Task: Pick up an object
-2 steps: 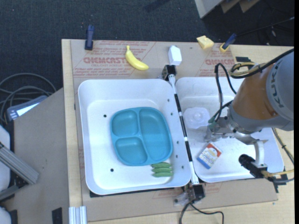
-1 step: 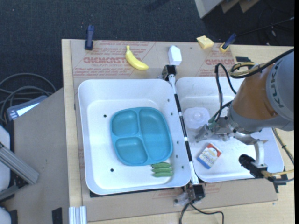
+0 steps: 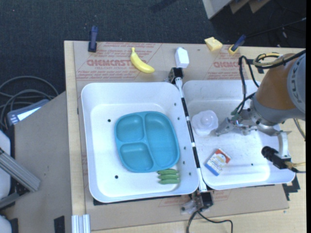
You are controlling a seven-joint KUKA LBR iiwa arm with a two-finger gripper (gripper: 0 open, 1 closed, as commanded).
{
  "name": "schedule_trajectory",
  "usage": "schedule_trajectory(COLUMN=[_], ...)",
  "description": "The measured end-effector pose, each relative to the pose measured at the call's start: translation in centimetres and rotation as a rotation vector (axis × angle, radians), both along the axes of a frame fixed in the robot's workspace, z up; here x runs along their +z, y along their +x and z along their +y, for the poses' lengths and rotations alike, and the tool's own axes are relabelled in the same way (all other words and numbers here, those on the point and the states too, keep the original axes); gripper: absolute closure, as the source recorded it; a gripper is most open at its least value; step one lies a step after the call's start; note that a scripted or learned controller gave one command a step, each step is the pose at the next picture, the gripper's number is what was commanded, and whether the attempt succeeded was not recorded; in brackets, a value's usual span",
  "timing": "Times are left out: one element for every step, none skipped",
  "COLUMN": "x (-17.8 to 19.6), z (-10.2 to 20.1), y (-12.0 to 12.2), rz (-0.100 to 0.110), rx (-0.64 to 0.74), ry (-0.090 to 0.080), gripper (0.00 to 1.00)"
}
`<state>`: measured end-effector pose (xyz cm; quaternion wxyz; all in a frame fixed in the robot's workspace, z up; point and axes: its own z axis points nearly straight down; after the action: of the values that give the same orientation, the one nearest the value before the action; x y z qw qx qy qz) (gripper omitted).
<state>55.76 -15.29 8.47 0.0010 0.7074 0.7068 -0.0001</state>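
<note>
While dark speckled carpet point(image 3: 73, 8) surrounded it, the pale wooden bench point(image 3: 112, 57) with red print carried two shallow glossy white plastic bins, the left bin point(image 3: 97, 144) holding a smooth blue three-compartment plate point(image 3: 146, 141) with a green pea pod toy point(image 3: 168, 175) just beside its near edge. In the right bin point(image 3: 252, 176) lay a clear rounded plastic cup point(image 3: 204, 121) and a small flat white, orange and blue packet point(image 3: 217, 160), apart from each other. A yellow toy banana point(image 3: 140, 62) rested on the bench behind the bins, and the grey metal pincer point(image 3: 228, 127) hung low just right of the cup, nothing seen between its fingers, though I could not tell whether they were spread or closed.
</note>
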Motion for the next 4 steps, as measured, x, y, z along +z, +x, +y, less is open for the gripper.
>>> schedule_trajectory(x=[0.0, 0.0, 0.0, 2.1], z=[3.4, 1.1, 4.5, 1.8], y=[4.1, 6.7, 4.9, 7.7], rz=[0.0, -0.001, 0.003, -0.001], rx=[0.002, 0.002, 0.002, 0.001], ry=[0.002, 0.0, 0.003, 0.0], gripper=[0.0, 0.0, 0.0, 0.0])
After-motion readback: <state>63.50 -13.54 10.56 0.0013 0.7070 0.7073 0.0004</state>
